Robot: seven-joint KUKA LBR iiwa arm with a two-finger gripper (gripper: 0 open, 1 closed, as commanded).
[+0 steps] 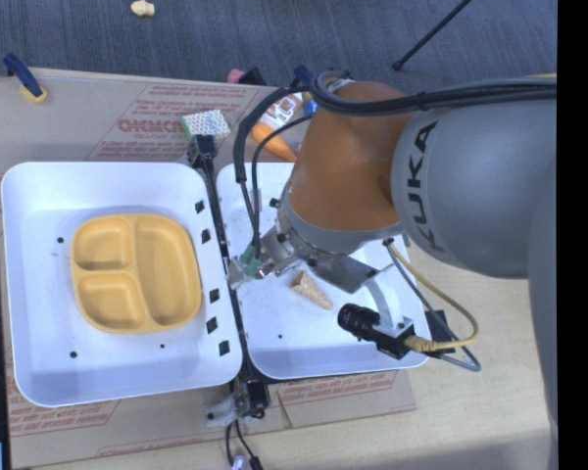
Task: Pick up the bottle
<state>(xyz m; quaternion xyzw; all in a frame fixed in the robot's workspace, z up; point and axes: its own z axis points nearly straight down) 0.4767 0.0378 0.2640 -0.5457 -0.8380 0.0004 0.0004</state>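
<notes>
I am reading the bottle [277, 117] as the orange and white item lying at the far end of the right bin [314, 360], mostly hidden behind the arm's orange band [348, 160]. I am seeing only its near part, and black cables [243, 155] are crossing in front of it, so I cannot confirm its full outline or whether it is resting flat.

The gripper [260, 262] is hanging low over the right bin's left side, just beside the wall shared with the left bin [20, 292]. The wrist is covering most of it from this camera. I cannot tell how far it is open, and I am seeing nothing that I can confirm as held. A small green item [246, 257] is showing right at the gripper's tip; contact cannot be judged.

A tan, cone-shaped piece [311, 290] is lying on the right bin's floor, near the gripper and well apart from the bottle. A black cylindrical fitting [361, 321] with a yellow lead is hanging from the arm over the bin's near end.

In the left bin, a yellow divided tray [134, 272] is sitting flat.
</notes>
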